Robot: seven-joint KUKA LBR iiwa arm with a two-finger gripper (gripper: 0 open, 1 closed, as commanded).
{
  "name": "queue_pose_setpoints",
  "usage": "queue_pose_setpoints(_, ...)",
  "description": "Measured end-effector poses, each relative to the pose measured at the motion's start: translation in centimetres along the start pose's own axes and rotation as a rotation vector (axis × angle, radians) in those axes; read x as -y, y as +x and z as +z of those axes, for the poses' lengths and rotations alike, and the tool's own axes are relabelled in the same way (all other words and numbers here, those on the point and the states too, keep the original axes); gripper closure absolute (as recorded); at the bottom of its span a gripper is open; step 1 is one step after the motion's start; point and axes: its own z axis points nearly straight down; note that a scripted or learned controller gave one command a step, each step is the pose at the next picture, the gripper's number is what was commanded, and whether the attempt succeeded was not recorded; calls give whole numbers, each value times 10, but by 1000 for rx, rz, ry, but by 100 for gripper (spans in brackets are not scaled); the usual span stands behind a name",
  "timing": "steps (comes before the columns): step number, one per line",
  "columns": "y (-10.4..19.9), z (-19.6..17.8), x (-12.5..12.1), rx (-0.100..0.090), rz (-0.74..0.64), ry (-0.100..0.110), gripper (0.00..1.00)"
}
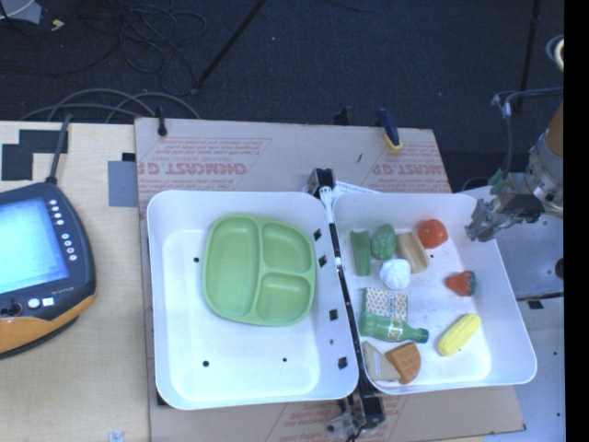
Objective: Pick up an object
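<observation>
Honestly, I cannot tell how the gripper (485, 217) is set at the right bin's (515, 339) far edge. Nearest it, I judge the tomato (432, 233) light, hard, slippery; I'd pinch across its middle.

I see even, soft overhead light; white bins (184, 247) glare slightly, far floor stays dim, focus mildly soft throughout.

Grey metal gripper (485, 217) of blocky dark links, below a pale, perhaps silver, wrist with an orange trace.
</observation>
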Motion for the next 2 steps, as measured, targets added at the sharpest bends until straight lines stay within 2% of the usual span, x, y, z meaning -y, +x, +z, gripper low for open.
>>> queue_pose_setpoints(1, 14, 83, -64, -1, -1, 3, 100)
queue_pose_setpoints(2, -7, 179, -65, 2, -1, -9, 100)
